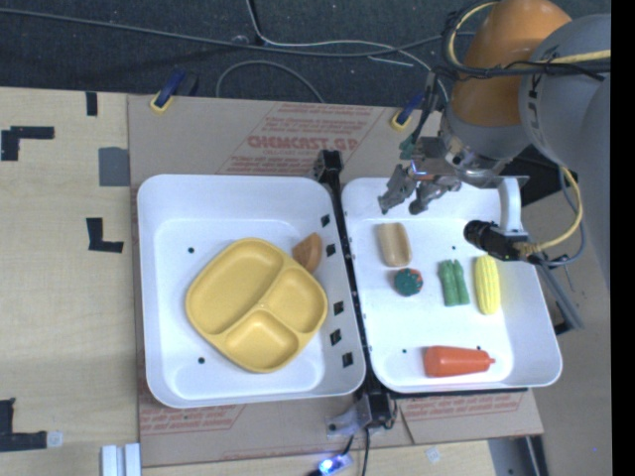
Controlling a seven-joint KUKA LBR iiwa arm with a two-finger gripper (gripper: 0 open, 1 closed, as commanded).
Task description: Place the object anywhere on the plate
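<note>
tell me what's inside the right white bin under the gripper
The right white bin holds a tan bread roll, a small teal ball, a green vegetable, a yellow corn cob and an orange carrot. The gripper and arm cover its upper corner.

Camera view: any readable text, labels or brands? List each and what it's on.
"CHEMCAST GP": red print on the brown cardboard sheet under the two bins, above the left bin; letters are blurred, so this is a best reading.
Smaller red print lines around it on the same sheet: too blurred to read.
Red print along the sheet's lower edge, below the bins: too small to read.
Nothing readable on the yellow plate, the toy foods or the arm.
</note>
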